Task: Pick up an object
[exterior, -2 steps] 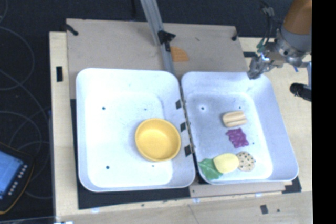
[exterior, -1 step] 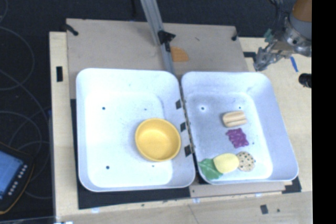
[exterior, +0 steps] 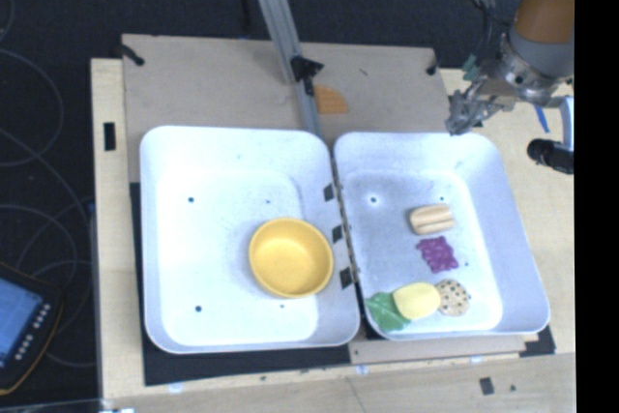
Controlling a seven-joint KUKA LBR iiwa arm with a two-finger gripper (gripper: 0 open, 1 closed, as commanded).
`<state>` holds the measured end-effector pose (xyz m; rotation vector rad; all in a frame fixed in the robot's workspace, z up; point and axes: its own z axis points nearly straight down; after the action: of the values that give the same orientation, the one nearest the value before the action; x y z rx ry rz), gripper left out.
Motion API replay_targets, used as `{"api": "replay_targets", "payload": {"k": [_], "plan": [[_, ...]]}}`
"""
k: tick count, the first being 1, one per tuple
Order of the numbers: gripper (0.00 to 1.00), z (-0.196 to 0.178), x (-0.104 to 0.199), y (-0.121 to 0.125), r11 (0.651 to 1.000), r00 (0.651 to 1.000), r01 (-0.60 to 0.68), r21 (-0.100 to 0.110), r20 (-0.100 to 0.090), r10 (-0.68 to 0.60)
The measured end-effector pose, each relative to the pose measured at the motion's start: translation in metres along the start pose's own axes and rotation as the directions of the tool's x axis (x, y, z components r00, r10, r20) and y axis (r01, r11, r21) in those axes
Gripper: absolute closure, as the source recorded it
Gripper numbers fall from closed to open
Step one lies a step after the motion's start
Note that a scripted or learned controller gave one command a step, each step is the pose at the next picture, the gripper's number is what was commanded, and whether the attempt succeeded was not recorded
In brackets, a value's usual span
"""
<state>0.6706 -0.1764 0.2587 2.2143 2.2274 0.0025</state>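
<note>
My gripper hangs above the far right corner of the right bin, well away from the objects. Nothing is between its fingers as far as I can see. In the right bin lie a tan bread roll, a purple grape bunch, a yellow lemon-like piece, a green leaf and a speckled round cookie. A yellow bowl sits in the left bin.
A grey metal post slants down to the gap between the bins at the back. An orange patch lies on the brown board behind the bins. Cables and a tablet lie at the left.
</note>
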Motion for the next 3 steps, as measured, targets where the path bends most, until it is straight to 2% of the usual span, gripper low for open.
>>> {"api": "replay_targets", "payload": {"k": [3], "plan": [[1.0,-0.01,0.156,-0.026,1.0,1.0,0.002,0.001,-0.002,-0.002]]}}
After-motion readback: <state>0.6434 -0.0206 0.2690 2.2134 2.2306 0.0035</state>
